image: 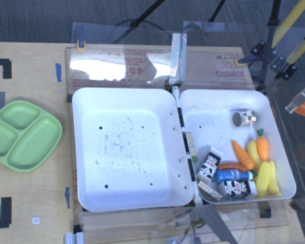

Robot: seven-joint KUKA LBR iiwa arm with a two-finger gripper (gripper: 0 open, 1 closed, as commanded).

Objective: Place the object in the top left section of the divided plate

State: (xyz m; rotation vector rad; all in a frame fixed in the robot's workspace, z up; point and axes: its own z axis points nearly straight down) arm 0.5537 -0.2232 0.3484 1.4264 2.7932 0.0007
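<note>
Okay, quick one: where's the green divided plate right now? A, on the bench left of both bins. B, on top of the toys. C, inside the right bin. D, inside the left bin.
A: the plate lies on the wooden bench, left of the left bin.

Two white bins sitting side by side on the bench (30, 55)

The left bin (86, 105) is lying bare beside the right bin (208, 103); blue tape (58, 71) is sticking to the wooden bench, and clear panels (122, 55) are standing behind.
</note>
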